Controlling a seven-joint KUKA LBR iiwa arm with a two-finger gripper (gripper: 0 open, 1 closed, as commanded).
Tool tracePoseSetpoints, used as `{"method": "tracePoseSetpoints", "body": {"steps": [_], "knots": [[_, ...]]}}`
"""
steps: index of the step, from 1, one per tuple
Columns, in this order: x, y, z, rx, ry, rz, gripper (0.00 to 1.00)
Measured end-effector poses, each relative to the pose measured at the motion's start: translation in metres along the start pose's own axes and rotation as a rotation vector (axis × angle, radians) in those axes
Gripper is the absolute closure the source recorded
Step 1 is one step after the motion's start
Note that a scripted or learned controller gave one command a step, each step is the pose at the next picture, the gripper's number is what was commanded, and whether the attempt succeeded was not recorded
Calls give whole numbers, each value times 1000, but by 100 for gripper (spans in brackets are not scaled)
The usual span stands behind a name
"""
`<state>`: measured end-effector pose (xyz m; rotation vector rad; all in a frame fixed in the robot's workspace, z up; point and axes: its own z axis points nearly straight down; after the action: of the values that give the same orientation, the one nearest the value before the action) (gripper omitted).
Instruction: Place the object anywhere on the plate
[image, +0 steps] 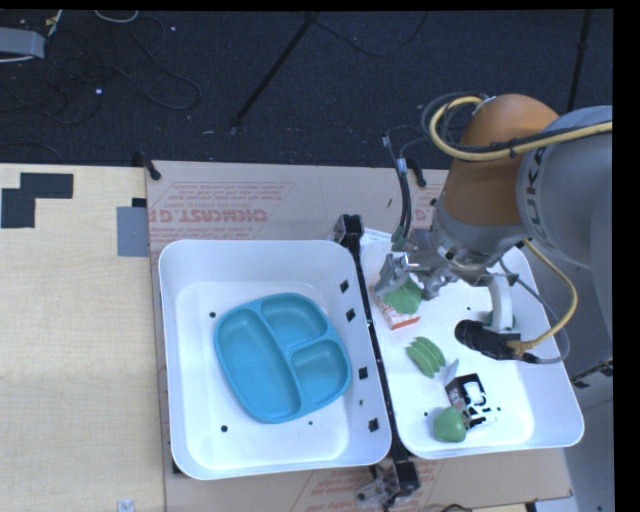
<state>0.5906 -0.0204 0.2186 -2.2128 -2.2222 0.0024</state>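
Claw (405, 283) sits low in the right bin's (560, 425) upper left corner, hard by the central divider, and you can see its fingers closed on a green object (405, 298) above a small red-edged card (397, 316). Your blue plate (282, 355) lies in the left bin (190, 270), white floor showing all round it.

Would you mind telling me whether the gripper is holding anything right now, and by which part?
It cannot be told. The gripper is low in the right bin, right over a green object lying on a small card, but no grasp is visible.
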Motion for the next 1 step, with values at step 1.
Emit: {"method": "tracePoseSetpoints", "body": {"steps": [1], "knots": [[45,1,2,-1,-1,0,100]]}}
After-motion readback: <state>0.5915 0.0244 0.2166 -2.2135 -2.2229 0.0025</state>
